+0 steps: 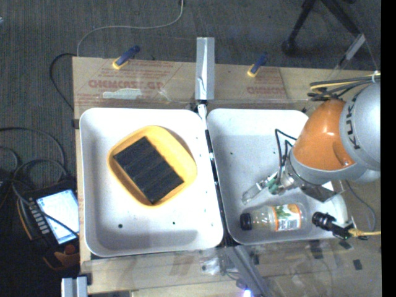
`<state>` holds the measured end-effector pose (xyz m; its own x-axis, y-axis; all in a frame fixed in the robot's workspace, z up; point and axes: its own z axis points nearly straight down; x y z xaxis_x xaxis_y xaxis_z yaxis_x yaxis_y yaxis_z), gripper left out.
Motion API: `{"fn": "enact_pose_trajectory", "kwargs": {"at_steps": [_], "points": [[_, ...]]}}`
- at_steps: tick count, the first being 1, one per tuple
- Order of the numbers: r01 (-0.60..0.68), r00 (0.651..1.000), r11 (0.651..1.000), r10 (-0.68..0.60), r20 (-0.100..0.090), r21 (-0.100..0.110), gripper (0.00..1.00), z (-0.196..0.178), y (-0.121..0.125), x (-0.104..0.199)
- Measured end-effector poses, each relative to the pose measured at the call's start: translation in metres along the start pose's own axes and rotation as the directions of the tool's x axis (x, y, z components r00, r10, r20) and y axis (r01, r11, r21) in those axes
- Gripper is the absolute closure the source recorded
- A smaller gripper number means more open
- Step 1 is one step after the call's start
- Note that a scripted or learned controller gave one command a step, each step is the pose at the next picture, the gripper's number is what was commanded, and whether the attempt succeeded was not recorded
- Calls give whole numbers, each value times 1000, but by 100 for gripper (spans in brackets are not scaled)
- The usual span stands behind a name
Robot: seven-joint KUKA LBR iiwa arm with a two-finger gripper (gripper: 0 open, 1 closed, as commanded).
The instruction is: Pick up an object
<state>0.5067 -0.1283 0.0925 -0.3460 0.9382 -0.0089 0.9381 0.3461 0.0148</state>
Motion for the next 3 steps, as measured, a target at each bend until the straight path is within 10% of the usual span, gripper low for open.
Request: {"fn": "enact_pose_trajectory", "kwargs": {"at_steps": [1,2,3], "points": [[-169,986,985,169,-6,18,0,-49,4,-40],[-118,993,993,118,-3,2,0,0,-38,-53],[-117,993,993,117,-3,-2,100,-10,-35,-53]]}}
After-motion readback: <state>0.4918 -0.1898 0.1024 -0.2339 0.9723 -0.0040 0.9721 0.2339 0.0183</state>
